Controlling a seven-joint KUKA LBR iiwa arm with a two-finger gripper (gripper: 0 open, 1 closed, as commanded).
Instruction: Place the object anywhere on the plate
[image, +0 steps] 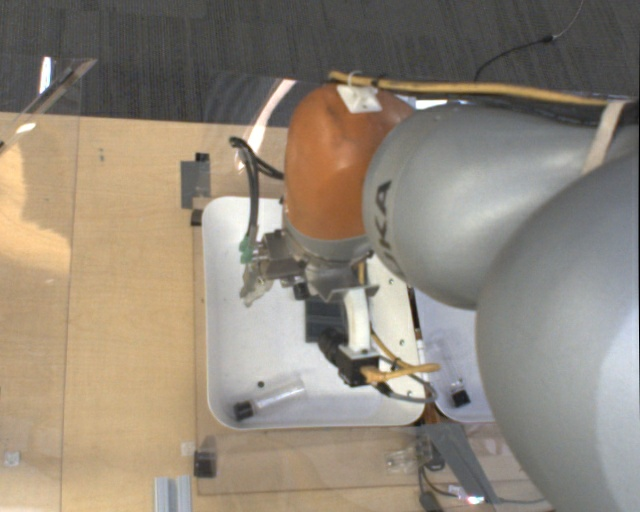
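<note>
A clear plastic tube with a black cap (268, 397) lies flat near the front left corner of the left white bin (225, 330). My gripper (252, 285) hangs over the middle of that bin, toward its left side, well above and behind the tube and apart from it. The grey arm with its orange band (325, 150) covers the back and right part of the bin.
A small dark speck (261, 383) lies on the bin floor just behind the tube. A small black object (460, 397) sits in the visible strip of the right bin (445, 345). Wooden bench top spreads to the left.
</note>
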